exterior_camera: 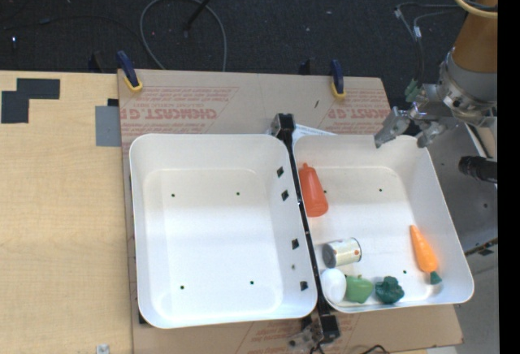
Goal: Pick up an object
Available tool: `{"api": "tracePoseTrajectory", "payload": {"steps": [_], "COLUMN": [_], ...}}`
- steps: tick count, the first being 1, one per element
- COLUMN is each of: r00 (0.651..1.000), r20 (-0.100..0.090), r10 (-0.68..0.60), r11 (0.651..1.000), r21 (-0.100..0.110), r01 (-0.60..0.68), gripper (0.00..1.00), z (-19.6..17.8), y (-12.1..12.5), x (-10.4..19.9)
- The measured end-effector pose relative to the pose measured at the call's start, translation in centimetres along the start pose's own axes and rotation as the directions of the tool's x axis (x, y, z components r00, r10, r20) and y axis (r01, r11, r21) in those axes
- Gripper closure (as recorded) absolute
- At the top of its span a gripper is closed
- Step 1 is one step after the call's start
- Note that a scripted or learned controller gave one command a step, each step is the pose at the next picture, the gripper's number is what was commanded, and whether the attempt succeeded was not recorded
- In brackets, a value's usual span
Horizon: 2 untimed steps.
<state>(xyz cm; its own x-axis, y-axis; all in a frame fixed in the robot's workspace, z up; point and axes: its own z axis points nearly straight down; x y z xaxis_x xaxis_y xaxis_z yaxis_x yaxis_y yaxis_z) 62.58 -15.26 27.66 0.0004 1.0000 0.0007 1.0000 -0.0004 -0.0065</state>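
Note:
My gripper (407, 131) hangs over the far right corner of the right bin (443, 206), with its two fingers spread apart and nothing between them. Inside that bin, an orange bottle (313, 192) lies against the left wall. A toy carrot (423, 249) rests by the right wall. A silver can (343, 252) lies on its side near the front left. Along the front wall sit a white ball (333, 280), a light green piece (358, 289) and a dark green piece (390, 290). All of these lie well below and nearer than the gripper.
The left bin (154, 222) adjoins the right one along a black divider (292, 206). Both stand on cardboard held by two clamps (130, 73) at the back. Cables lie on the dark floor behind.

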Motion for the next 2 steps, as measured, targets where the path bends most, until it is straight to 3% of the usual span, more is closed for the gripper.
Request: {"api": "tracePoseTrajectory", "payload": {"steps": [1,2], "r00": [1.0,1.0], "r20": [0.001,0.0], "r10": [0.0,0.0], "r11": [1.0,1.0], "r21": [-0.006,-0.002], "r01": [0.0,0.0], "gripper": [0.0,0.0], "z": [-0.4,4.2], "y": [0.1,-0.3], "x": [0.0,0.7]}}
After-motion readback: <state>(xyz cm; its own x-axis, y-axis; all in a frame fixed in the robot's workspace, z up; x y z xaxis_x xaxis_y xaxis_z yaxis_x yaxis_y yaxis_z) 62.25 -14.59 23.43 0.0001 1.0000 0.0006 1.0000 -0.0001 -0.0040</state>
